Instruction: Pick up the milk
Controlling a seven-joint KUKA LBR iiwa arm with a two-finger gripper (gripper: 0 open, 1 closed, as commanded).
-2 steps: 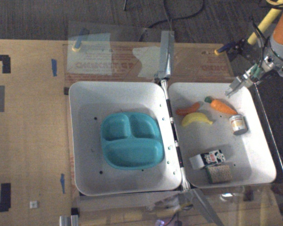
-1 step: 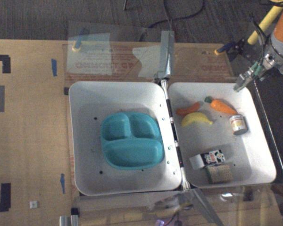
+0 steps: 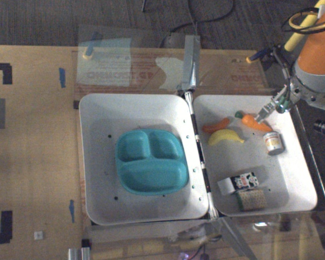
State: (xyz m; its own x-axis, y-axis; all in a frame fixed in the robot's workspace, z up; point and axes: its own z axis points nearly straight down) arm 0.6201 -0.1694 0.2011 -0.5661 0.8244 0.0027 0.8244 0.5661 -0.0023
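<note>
Nearest you: milk [image 3: 244, 182] lying flat beside a woven pad [image 3: 252, 200], close to the right bin's [image 3: 303, 191] front edge, open floor around. Gripper [image 3: 264, 112] over the carrot [image 3: 254, 122]; its opening you cannot tell.

1. This is a robotics lab: a plywood bench [image 3: 32, 161] marked with blue tape strips [image 3: 62, 77] and black corner marks at the frame's left.
2. Two white bins [image 3: 97, 112] sit side by side at centre.
3. Loose black cables [image 3: 208, 4] trail over grey carpet along the top.
4. An industrial arm [image 3: 314, 58] reaches in at upper right.
</note>
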